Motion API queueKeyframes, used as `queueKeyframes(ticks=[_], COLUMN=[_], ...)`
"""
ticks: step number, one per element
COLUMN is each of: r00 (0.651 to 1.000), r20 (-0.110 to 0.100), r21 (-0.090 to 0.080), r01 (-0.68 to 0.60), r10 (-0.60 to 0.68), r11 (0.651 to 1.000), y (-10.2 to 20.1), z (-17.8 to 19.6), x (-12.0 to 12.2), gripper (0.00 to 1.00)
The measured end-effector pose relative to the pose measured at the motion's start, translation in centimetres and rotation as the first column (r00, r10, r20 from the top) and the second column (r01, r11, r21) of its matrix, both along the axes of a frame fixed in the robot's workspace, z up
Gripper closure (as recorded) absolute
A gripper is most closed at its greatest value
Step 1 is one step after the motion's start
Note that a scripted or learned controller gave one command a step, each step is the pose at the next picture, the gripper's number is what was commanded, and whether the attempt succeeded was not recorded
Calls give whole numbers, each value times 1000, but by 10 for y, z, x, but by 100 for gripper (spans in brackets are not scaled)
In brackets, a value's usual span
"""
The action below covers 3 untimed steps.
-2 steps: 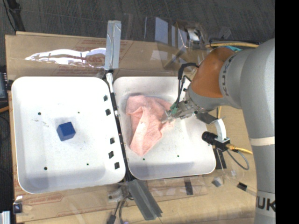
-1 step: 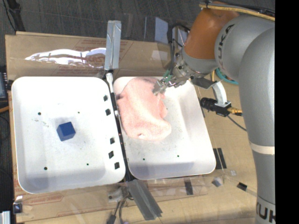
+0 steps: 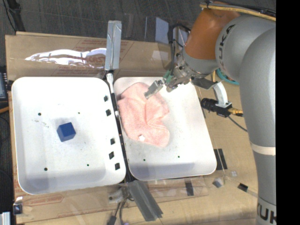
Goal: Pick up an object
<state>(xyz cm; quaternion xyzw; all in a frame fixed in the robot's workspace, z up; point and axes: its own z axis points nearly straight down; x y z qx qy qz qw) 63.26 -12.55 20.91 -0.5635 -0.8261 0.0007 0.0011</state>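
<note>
While the gripper hangs with fingers parted, pink cloth just below, nothing held.

Pink cloth: soft, pale pink, crumpled into loose folds (a small white tag or speck shows near its lower edge). Lies flat in the right bin, spread from just below-left of the jaws down toward the bin's middle; its upper edge is close to them.

Blue cube: small, solid blue, resting upright on the left bin floor, well apart from the jaws, far to their left.
</note>
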Motion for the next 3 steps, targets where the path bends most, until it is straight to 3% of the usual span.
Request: queueKeyframes(ticks=[1, 2, 3], r00=[997, 996, 999], r20=[2, -1, -1], r21=[0, 0, 0], r01=[-82, -85, -32], r10=[82, 85, 32], r11=[997, 996, 999], y=[-28, -28, 69], z=[-117, -107, 2], x=[-1, -1, -6], gripper=[0, 100, 100])
